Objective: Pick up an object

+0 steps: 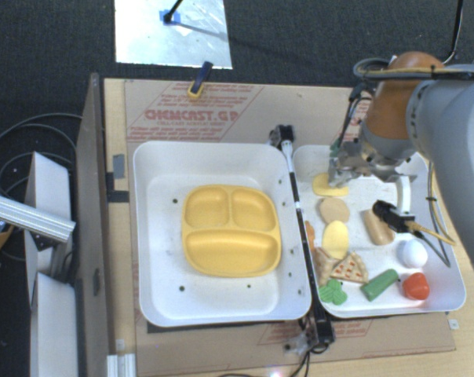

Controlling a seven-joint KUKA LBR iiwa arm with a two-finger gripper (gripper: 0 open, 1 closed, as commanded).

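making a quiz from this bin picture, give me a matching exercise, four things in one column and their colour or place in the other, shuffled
Things:
1. divided tray
2. egg
3. tomato
4. gripper

Descriptions:
A. red, near corner of the right bin
B. yellow, in the left bin
C. over a pale yellow flat piece at the far end of the right bin
D. white, just beyond the red item

Pairs: 1-B, 2-D, 3-A, 4-C

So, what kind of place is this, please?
Probably a robotics lab set up for grasping tests, not a kitchen. A grey arm reaches over two white bins; one holds a yellow tray, the other toy food. Loose cables lie beside the bench.
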